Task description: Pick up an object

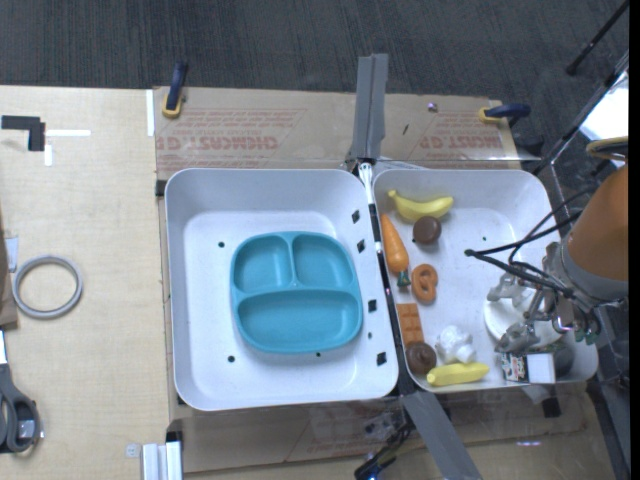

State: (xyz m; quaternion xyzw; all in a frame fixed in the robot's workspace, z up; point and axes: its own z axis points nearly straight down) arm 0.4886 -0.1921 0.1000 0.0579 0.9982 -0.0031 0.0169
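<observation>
A: Tool low over the right bin, near its right wall, beside a white disc on the bin floor. Whether it is spread or pressed together cannot be told from this slant, and nothing is seen between its tips.

B: So which step is this?

A: Judged from that, the reach: the arm is down in the bin but no object is lifted yet. The next move calls for settling on one object, centring on it and closing firmly.

B: What could it take, counted outward?

A: Closest, one small white lump and one yellow piece near the front wall. Then two dark brown balls, one at the front and one by the banana. One banana, one carrot, one orange ring and one orange block, all along the left side.

B: And the left bin?

A: One blue divided plate. Out on the surface, one grey ring.
</observation>
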